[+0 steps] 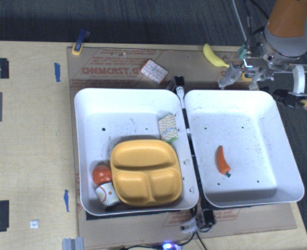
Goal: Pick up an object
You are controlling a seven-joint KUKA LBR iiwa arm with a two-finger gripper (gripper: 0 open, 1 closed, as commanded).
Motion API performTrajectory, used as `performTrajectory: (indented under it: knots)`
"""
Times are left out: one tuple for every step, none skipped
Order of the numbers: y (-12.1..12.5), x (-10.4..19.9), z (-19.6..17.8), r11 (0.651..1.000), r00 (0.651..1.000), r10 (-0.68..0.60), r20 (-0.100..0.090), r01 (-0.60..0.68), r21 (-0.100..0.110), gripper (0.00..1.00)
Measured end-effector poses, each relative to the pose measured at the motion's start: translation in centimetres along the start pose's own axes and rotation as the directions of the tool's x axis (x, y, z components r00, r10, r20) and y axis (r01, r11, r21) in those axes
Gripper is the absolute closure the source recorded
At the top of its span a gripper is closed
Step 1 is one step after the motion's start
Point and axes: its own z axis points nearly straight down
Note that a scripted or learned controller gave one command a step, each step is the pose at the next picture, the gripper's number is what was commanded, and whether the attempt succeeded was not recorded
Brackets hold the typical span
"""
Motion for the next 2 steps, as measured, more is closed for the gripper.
performTrajectory:
  knots:
    - [-0.8, 0.7, 11.6, 1.0, 1.0, 0.001, 0.0, -0.001, 0.001, 0.0]
    - [-5.5, 0.4, 17.3, 1.0, 1.0, 0.001, 0.001, -0.001, -0.004, 0.0]
